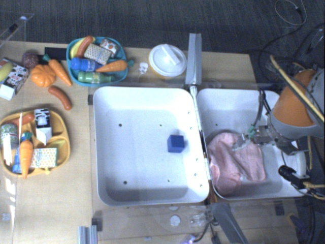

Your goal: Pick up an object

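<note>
End effector [247, 138] of the grey arm with the orange band [293, 105]: lowered into the right-hand shallow white bin [231, 99], its tip at the upper right part of a crumpled pink cloth [233, 161]. How far it is opened, and whether it has hold of the cloth, cannot be told, since its tip is small and blurred against the fabric. The cloth lies directly below and to the left of the end effector, filling the lower left part of that bin. Further left, across the divider, the left-hand shallow white bin [132, 105] contains a small blue cube [175, 143], well apart from the end effector. Beyond the bins, on the wooden desk [76, 177]: a round white lidded container [168, 60] up and to the left; a blue bowl of toy foods [96, 60] further left; a yellow tray of toy foods [34, 142] at the far left.
</note>
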